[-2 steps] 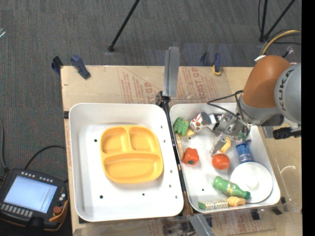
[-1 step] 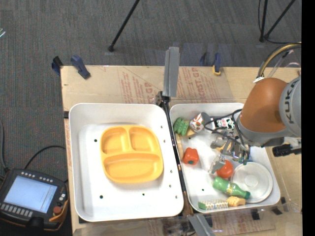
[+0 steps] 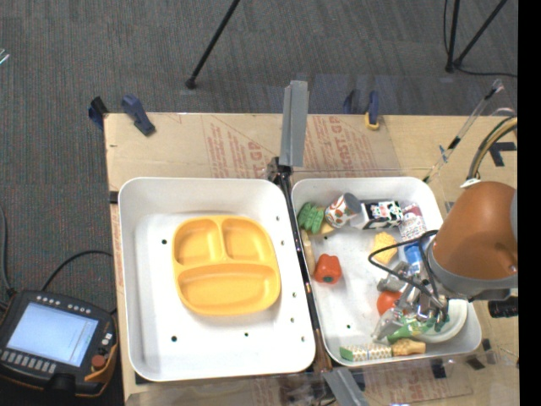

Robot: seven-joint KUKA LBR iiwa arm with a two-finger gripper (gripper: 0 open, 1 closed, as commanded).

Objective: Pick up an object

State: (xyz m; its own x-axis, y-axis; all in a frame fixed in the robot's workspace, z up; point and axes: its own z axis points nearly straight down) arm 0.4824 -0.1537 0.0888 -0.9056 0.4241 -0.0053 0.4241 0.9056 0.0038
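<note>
I see the arm [image 3: 478, 239] reaching in from the right, its orange band over the near right corner of the right bin [image 3: 359, 184]. The claw [image 3: 414, 311] is down among the toys in that corner, just above a green piece [image 3: 406, 321] and beside a red-orange one [image 3: 387, 301]; I cannot tell from this slant how it stands or whether it has anything. In the same bin I make out a red pepper [image 3: 327, 268] near the left wall, a green toy [image 3: 310, 218] at the far left, and a black-and-white carton [image 3: 381, 213] along the far wall. A striped piece [image 3: 365, 353] lies against the near wall. The left bin [image 3: 135, 227] carries a yellow divided plate [image 3: 226, 263]. Both bins rest on the tabletop [image 3: 194, 142].
</note>
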